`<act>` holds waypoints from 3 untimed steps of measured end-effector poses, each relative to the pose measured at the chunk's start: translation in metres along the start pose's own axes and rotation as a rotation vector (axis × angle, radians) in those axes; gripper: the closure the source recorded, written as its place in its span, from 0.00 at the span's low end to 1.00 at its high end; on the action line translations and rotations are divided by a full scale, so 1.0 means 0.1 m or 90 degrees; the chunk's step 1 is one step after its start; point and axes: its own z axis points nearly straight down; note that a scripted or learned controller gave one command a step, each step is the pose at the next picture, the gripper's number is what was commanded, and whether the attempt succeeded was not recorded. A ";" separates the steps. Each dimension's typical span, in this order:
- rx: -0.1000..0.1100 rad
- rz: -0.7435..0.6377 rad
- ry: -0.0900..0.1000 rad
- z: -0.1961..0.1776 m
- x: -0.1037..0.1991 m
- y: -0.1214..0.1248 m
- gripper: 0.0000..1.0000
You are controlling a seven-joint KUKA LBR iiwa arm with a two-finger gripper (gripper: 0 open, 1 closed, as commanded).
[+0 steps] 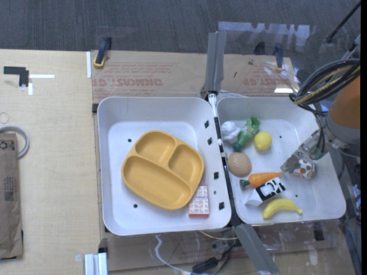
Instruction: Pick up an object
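Note:
My gripper reaches into the right bin from the right and sits low near its right wall. Just to its right, touching or nearly touching it, lies a small white object with orange spots. To the gripper's left lie a carrot, a black-and-white carton and a banana. Farther left and back are a brown ball, a lemon, a green item and a white crumpled item.
The left bin holds a yellow divided plate and a small red-and-white box at its front right. A raised divider separates the bins. Black cables hang above the right bin's back corner.

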 end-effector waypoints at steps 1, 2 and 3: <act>-0.003 0.000 0.001 -0.10 0.01 0.03 1.00; 0.000 0.058 -0.001 -1.04 0.37 0.63 1.00; 0.001 0.157 -0.001 -1.78 0.22 1.21 1.00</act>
